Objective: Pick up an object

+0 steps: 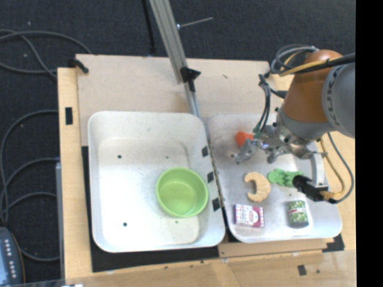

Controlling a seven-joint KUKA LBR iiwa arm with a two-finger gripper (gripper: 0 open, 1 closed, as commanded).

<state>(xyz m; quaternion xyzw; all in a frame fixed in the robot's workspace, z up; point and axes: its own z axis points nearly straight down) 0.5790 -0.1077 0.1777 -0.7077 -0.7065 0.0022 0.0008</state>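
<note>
My gripper (258, 153) hangs low over the upper part of the right bin (326, 223), with its fingers spread open and nothing between them. An orange object (242, 138) lies just up and left of the fingers. A tan croissant-shaped piece (258, 186) sits below the gripper. To its right lies a green toy (282, 177), partly behind the arm's black fitting. A pink and white packet (248, 215) and a small green can (297, 213) rest near the bin's front edge.
The left bin (114, 160) holds a lime green bowl (182, 192) near its right wall. A metal pole (170, 31) slants in from the top and ends at the bins' divide. Cables trail off the arm at the right.
</note>
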